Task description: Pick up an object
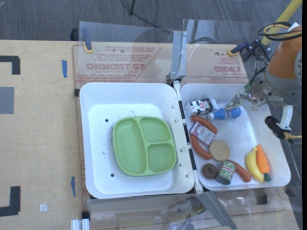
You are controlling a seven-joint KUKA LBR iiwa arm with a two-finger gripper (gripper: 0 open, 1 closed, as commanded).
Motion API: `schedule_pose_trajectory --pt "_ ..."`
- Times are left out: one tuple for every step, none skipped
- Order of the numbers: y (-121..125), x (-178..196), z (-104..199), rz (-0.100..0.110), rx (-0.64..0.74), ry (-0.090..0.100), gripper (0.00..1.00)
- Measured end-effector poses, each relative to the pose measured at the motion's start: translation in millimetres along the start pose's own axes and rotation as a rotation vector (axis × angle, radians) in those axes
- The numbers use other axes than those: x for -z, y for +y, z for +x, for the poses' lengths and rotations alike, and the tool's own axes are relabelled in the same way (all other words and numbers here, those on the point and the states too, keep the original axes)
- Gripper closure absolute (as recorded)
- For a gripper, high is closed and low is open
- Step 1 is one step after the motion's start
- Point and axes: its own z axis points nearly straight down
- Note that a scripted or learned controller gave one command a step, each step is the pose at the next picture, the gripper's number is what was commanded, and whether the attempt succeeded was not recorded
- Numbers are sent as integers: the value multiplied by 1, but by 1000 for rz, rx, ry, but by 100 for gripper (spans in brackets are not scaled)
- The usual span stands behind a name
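Your tool sits at the right bin's far edge, just above the blue bottle; its state you cannot tell. Banana and carrot lie near right. Green plate fills left bin.

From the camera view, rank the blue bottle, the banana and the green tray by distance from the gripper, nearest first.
Gripper sits at the right bin's far right edge.
1. Blue bottle: just beside it, upper part of right bin.
2. Banana: lower right corner, next to the carrot.
3. Green tray: in the left bin.
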Motion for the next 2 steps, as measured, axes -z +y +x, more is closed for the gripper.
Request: schedule_pose_trajectory --pt "13 -21 2 20 32 16 0" --pt "-31 -23 43 23 165 6 0"
